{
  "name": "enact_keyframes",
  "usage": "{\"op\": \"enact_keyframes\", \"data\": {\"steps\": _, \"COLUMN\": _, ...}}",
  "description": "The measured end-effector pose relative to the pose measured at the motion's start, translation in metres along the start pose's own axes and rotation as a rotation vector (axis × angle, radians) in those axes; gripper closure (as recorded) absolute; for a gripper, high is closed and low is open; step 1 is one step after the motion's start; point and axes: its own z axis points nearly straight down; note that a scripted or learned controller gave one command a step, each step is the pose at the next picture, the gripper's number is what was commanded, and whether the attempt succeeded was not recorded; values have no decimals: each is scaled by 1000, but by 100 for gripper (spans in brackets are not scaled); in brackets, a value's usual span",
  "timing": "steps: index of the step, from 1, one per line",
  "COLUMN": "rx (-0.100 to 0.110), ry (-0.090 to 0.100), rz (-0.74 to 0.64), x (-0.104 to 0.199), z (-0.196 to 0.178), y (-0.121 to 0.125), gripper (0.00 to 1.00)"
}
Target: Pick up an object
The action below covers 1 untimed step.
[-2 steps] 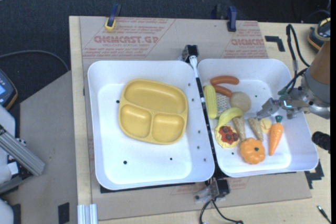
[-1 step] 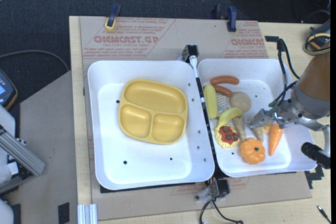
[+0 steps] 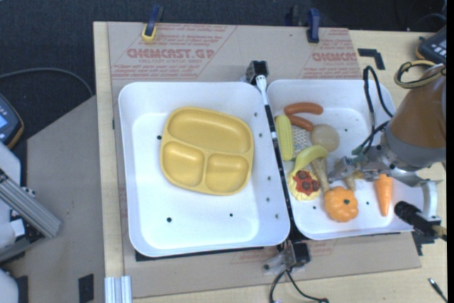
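Camera view has the gripper (image 3: 352, 168) down low in the right bin (image 3: 355, 97), right in the middle of the toy food pile. Honestly can't tell how it's set, the wrist covers it and the bit that pokes out is a grey blur.

Closest stuff: the orange pumpkin (image 3: 341, 204) just near of it, the carrot (image 3: 384, 194) to its right, and a banana (image 3: 310, 155) to its left. Next to the banana there's a pizza slice (image 3: 304, 184), and farther back a pale round piece (image 3: 325, 136), a corn cob (image 3: 284, 136) against the divider and a hot dog (image 3: 303, 109) at the far side.

Left bin (image 3: 135, 174) just has a yellow divided plate (image 3: 206, 150).

My guess: all of it is light hollow plastic, stiff and a bit slick. The pumpkin is round and will probably squirt out, so I'd go for the carrot across its thick end.
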Motion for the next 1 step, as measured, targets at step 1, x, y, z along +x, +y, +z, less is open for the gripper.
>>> {"op": "enact_keyframes", "data": {"steps": 1, "rx": -5, "ry": -3, "rz": 1, "x": -1, "z": -13, "y": 1, "gripper": 100}}
